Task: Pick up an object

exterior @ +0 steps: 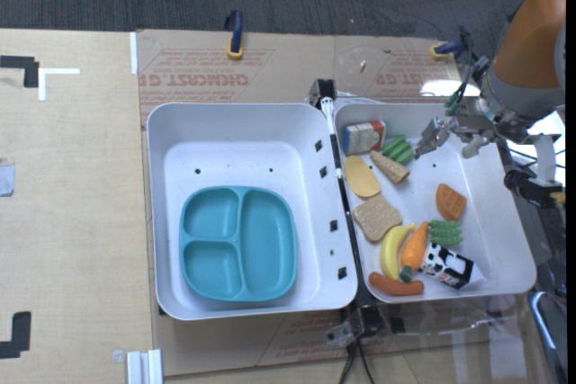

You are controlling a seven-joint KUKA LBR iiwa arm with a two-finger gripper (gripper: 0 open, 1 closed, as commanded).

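Observation:
The right bin holds several toy foods: a small orange and white carton, a green vegetable, a tan wedge, a yellow oval slice, a bread slice, a banana, a carrot, a red sausage, a black and white carton, a green piece and an orange piece. My gripper hangs over the bin's far part, just right of the green vegetable, open, with nothing between its fingers.
The left bin holds a teal divided plate. The arm's orange band and grey wrist stand over the right bin's far right corner. A blue and yellow clamp sits at the cardboard's far edge.

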